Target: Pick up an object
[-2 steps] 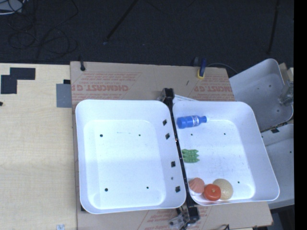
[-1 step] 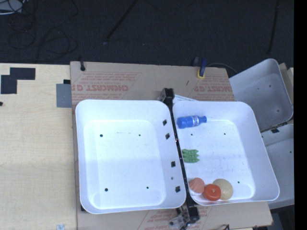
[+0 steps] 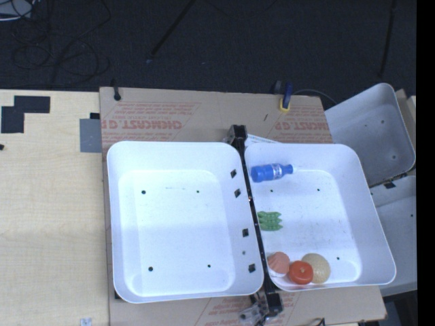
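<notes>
The right bin [image 3: 353, 202] holds several small objects. A blue bottle with a white cap [image 3: 271, 172] lies on its side near the bin's far left corner. A small green ridged object [image 3: 269, 221] rests by the left wall at mid-depth. At the near left corner a pink round piece [image 3: 278, 262], a red round piece [image 3: 300, 272] and a pale cream round piece [image 3: 317, 266] sit bunched together, touching one another.
The left bin [image 3: 173, 219] stands beside the right one, with a black clamp strip [image 3: 248, 209] between them. Both rest on a cardboard sheet [image 3: 204, 117] on the wooden bench. A tilted white tray [image 3: 374, 128] sits at the far right.
</notes>
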### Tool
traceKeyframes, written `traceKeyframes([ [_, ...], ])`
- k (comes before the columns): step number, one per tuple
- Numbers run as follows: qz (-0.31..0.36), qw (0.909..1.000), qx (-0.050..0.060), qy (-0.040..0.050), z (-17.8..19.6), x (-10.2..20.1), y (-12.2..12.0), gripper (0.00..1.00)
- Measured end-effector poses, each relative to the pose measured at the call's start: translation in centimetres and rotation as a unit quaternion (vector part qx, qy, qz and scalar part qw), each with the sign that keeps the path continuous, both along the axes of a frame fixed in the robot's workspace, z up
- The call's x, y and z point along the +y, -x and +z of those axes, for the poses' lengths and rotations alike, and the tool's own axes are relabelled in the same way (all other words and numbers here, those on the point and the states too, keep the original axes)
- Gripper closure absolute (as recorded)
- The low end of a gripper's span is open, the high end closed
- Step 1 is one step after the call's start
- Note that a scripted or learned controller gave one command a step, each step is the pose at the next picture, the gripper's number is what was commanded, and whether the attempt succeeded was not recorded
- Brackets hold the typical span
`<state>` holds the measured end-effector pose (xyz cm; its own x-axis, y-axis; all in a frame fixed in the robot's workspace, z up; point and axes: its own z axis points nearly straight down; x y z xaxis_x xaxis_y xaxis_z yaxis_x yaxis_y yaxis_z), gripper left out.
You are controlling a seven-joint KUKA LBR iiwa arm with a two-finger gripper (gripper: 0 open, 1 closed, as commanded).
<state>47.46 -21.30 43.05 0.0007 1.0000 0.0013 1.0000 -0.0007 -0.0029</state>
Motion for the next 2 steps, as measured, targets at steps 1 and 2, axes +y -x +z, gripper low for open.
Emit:
traceKeyframes([
  [1,0.0,1.0,0.001,0.0004,-4.1,0.0,-0.1,1.0],
  [2,0.001,1.0,-0.002,0.001,-2.1,-0.1,-1.1,1.0],
])
